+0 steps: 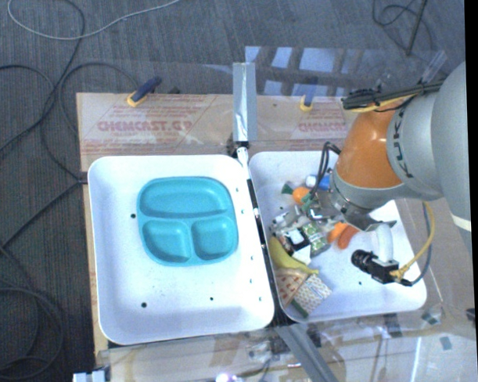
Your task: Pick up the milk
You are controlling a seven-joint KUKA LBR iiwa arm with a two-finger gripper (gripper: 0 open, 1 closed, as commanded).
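My gripper (305, 221) reaches from the orange-banded wrist down into a cluster of small things at the left side of the right bin (399, 302). Right under it lies a small carton-like thing with a white, black and green label (296, 239), possibly the milk; I cannot tell for sure. The gripper is close over it or touching it, and I cannot see anything held. A small white piece with a blue top (312, 180) lies just beyond the gripper, toward the bin's far wall.
A yellow banana (287, 259) and a waffle-patterned cracker (299, 288) lie near the right bin's front left corner. An orange carrot-like piece (344, 234) lies beside the gripper. The left bin (117, 292) holds a blue divided plate (187, 219).
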